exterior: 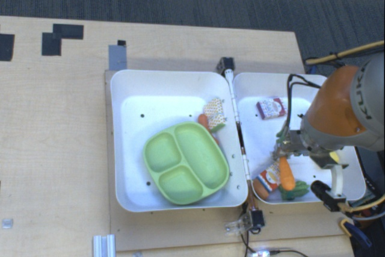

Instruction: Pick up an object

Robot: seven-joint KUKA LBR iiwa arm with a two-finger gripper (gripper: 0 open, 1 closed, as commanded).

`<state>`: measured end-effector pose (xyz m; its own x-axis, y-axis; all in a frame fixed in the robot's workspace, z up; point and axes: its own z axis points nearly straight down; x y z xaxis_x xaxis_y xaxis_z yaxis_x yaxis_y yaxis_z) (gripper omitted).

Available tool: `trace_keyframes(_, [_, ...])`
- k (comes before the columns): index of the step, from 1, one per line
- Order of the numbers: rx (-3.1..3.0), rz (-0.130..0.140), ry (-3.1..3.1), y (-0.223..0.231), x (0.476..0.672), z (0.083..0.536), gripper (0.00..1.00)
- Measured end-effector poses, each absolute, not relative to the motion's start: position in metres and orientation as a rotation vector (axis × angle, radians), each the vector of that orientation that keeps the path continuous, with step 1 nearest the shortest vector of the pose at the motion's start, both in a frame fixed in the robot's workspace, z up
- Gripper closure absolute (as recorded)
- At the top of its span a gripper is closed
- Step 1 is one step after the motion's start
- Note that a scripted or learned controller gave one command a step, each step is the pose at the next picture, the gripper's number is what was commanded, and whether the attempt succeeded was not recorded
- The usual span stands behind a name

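Your arm reaches in from the right, its orange band over the right bin, and the hand sits low over that bin's near half. You cannot tell from this view whether the hand is clenched or released; it is small and dark under the wrist, and nothing is plainly seen in its grasp. Just below it a toy carrot lies on the bin floor, its green top toward the near wall, touching or nearly touching a small packet and a brown rounded piece in the near left corner. A small red and white box lies farther back, well apart from the hand. In the left bin you see a green divided plate, with a patterned scrap and a small orange piece against the far right side. Both bins rest on the wooden bench.
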<state>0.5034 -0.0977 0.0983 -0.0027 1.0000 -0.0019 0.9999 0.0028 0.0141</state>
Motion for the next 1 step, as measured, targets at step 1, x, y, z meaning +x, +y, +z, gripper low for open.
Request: trace_keyframes(1, [2.214,0.006,2.226,-0.0261,0.5591,0.1853,1.0])
